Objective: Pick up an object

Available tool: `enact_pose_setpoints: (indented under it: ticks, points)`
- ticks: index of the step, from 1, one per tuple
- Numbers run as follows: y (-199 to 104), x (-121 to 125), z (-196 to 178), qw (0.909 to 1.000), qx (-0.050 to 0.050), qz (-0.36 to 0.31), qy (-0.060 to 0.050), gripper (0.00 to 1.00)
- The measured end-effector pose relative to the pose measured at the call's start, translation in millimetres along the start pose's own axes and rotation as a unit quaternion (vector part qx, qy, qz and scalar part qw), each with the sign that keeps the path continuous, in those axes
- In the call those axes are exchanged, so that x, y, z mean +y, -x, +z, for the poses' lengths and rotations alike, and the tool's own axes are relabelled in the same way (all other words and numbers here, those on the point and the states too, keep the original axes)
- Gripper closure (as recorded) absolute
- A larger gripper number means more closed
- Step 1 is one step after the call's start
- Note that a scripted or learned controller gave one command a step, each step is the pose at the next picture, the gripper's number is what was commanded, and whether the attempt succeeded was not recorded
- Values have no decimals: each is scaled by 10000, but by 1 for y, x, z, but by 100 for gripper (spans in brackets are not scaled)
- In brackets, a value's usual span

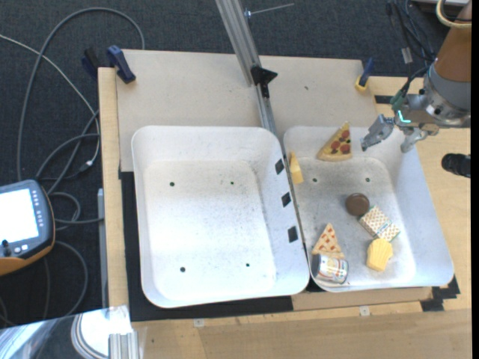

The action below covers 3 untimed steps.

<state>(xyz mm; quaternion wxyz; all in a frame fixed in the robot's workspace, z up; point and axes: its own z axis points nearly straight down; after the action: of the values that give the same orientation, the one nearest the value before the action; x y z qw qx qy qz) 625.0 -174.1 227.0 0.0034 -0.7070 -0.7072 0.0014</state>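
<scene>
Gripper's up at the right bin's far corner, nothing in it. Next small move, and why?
Probably shift the gripper toward the pizza slice lying against the right bin's far wall, then descend. It hangs open above that corner with nothing between the jaws, and that slice is the nearest object. The others sit clustered toward the near end.

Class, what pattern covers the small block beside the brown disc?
A tan-and-white check on the block, camera view.

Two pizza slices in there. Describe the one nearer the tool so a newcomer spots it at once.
Look in the right bin, at its far end near the tool. The pizza slice lies alone against the far wall; the other slice sits at the near end, touching a small can.
</scene>
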Motion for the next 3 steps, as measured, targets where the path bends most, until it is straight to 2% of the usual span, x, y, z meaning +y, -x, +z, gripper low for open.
enact_pose_setpoints:
  ticks: [1, 3]
  points:
    - [0, 0, -3, 10000, -6, -7, 16, 0]
    - [-9, -2, 85, 10000, -3, -2, -1, 0]
